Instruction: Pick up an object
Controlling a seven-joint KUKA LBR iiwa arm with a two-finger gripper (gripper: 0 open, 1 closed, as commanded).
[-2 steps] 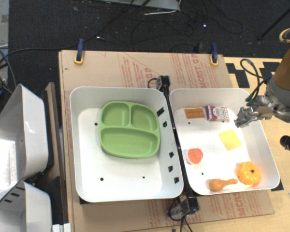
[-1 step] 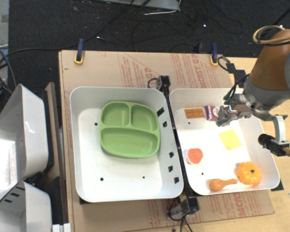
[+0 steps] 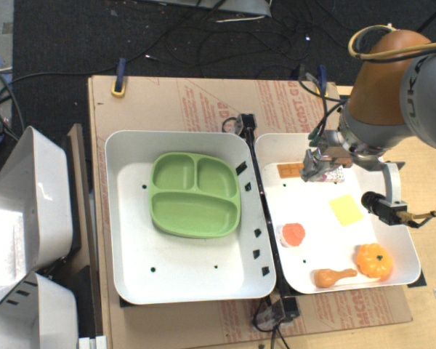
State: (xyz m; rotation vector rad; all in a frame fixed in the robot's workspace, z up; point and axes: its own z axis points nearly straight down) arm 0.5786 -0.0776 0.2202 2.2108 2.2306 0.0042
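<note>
The right bin (image 3: pixel 403 231) holds several small objects. A flat orange block (image 3: pixel 288 171) lies near its far left corner. A yellow square piece (image 3: pixel 346 209) sits in the middle, and a red-orange round piece (image 3: pixel 293 234) lies near the left wall. An orange pumpkin (image 3: pixel 373 260) and an orange gourd-shaped toy (image 3: pixel 333 275) rest by the near edge. My gripper (image 3: pixel 323 167) hangs over the far part of this bin, just right of the orange block and above the yellow square.
The left bin (image 3: pixel 123 267) bears a green divided plate (image 3: pixel 196 195). A black camera-like part (image 3: pixel 381 206) on the arm hangs over the right bin's right side. White tubs (image 3: pixel 25 209) stand left of the bench.
</note>
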